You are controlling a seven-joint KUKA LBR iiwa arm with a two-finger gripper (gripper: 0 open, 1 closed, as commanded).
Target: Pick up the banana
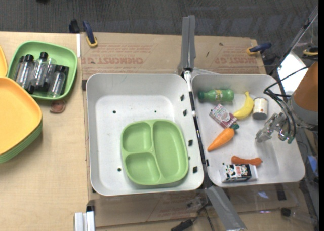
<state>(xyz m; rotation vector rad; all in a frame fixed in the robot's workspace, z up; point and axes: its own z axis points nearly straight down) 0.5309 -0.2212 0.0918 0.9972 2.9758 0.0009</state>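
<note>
Two shallow white bins sit side by side on the table (50, 184). The left bin (101, 123) holds one green divided plate (154, 151) with three compartments, lying flat toward the near side of the bin.

The right bin (288, 169) holds seven things. One green bottle (216, 94) lies on its side along the far wall. The banana (245, 106) lies just right of that bottle, curved, its lower end near one pink packet (223, 115). One small white cup (260, 107) lies just beside the banana on its right. One carrot (221, 139) lies at a slant below the pink packet, its leafy end close to that packet. Near the front wall lie one small orange-red piece (247, 160) and, touching it just below, one black-and-white carton (238, 172).

The hand (273, 128) hangs over the right part of the right bin, lower and to the right of the banana and apart from it, with the white cup between them. Whether the hand is released or clenched I cannot tell; nothing is seen in it.

On the table's left, one green tray (68, 58) holds four small dark-capped bottles (40, 73) lying side by side. Next to it a stack of yellow plates (17, 123) reaches to the left edge.
</note>
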